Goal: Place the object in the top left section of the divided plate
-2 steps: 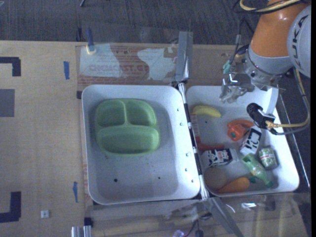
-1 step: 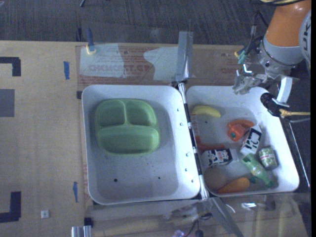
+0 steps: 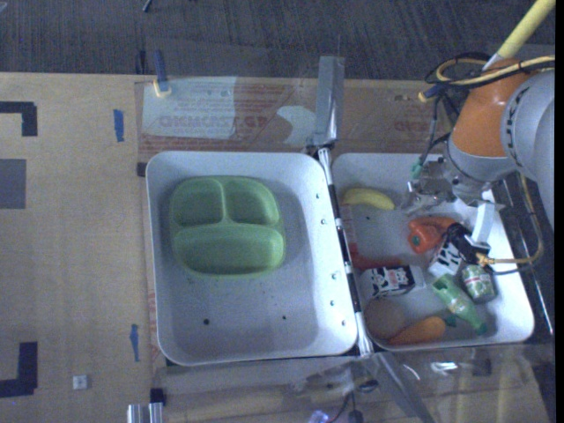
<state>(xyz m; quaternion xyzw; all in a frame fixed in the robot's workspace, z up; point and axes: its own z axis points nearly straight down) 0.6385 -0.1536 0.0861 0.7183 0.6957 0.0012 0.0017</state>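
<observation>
Over right bin (image 3: 520,324) | claw (image 3: 429,194) blurred beside banana (image 3: 368,199) | grip state unclear | divided plate (image 3: 227,225) bare

A green divided plate (image 3: 226,225) is seen lying in the left bin (image 3: 172,324). The gripper (image 3: 429,189) is positioned over the right bin (image 3: 520,320), just beside a banana (image 3: 367,199) and above an orange item (image 3: 425,233).
</observation>
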